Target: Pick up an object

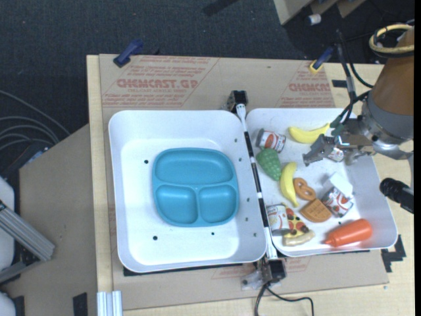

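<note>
My gripper (323,150) hangs over the upper middle of the right bin (381,196), at the end of the grey arm with the orange band. Just up-left of it lies a yellow banana (306,133), with a small can (270,140) further left. Below the gripper sit a second banana (288,183), a brown pretzel (304,188), a piece of toast (316,210) and another can (339,201). I see nothing held in the gripper.
A green toy (268,163) lies by the divider. A pizza slice (297,233), a third can (279,216) and an orange carrot (348,232) line the right bin's near edge. The left bin (131,143) holds a blue divided plate (195,186).
</note>
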Controlling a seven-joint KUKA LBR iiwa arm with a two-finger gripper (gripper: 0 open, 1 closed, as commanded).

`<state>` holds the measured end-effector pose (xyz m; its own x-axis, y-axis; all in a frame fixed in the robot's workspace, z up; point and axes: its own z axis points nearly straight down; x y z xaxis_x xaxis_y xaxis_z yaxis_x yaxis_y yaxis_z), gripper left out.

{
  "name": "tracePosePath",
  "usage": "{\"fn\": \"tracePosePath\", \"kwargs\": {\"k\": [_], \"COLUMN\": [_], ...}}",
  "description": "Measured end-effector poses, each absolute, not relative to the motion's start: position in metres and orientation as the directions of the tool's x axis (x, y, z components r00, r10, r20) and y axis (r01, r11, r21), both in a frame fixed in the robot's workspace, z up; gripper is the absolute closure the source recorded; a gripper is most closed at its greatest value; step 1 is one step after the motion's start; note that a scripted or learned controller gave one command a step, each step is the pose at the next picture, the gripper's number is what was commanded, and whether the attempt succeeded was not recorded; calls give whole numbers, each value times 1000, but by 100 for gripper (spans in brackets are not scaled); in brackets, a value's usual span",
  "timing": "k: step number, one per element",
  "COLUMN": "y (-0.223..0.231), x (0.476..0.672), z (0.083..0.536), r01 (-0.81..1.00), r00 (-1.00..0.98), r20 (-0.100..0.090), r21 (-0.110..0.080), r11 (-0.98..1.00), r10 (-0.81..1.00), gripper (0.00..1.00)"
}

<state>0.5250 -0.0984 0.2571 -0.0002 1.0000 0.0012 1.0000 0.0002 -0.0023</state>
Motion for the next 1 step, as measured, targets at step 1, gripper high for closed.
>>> {"fn": "tracePosePath", "kwargs": {"k": [1], "y": [-126], "x": [576], "z": [85], "r01": [1000], "r00": [1], "r20": [0], "r21": [0], "r11": [-1], "r10": [1000], "gripper": [0]}}
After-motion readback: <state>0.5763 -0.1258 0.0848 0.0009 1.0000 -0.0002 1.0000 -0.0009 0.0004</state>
